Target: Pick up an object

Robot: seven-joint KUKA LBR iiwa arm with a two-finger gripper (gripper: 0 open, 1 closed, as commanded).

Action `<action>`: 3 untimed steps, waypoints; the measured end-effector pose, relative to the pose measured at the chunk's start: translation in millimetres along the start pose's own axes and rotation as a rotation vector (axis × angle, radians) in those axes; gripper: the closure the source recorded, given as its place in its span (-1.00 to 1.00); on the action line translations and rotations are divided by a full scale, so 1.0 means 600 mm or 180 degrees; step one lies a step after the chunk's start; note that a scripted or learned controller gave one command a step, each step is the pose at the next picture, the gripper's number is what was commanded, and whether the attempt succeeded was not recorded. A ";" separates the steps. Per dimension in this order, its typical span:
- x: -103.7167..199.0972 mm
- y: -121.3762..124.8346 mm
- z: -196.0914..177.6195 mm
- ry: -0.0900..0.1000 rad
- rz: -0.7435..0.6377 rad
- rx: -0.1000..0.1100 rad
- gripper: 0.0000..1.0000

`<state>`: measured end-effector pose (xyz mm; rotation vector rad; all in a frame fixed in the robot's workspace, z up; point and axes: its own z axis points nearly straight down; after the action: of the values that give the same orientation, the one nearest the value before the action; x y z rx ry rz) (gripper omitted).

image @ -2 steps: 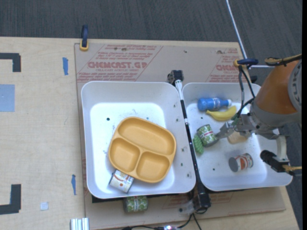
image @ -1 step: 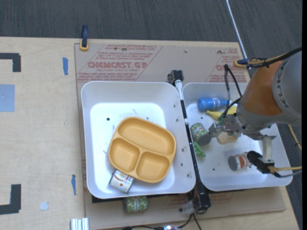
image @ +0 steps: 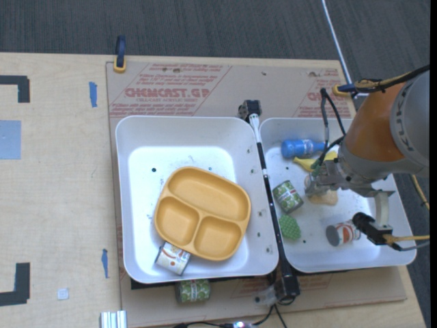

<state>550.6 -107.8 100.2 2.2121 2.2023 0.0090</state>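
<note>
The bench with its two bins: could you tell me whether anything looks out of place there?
Yes. A green can lies on its side on the bench, outside the left bin, just below its front rim. A small carton sits wedged partly under the yellow tray's corner.

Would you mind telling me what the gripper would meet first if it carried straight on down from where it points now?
Probably the small tan object lying directly beneath the gripper in the right bin; depth is unclear.
</note>
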 end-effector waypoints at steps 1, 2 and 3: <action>-0.028 -0.026 -0.099 0.0029 -0.0014 0.0048 1.00; -0.163 -0.020 -0.121 0.0022 -0.0012 0.0050 1.00; -0.194 0.046 -0.126 0.0025 -0.0021 0.0048 1.00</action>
<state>576.3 -223.6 177.2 2.2164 2.2210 0.0013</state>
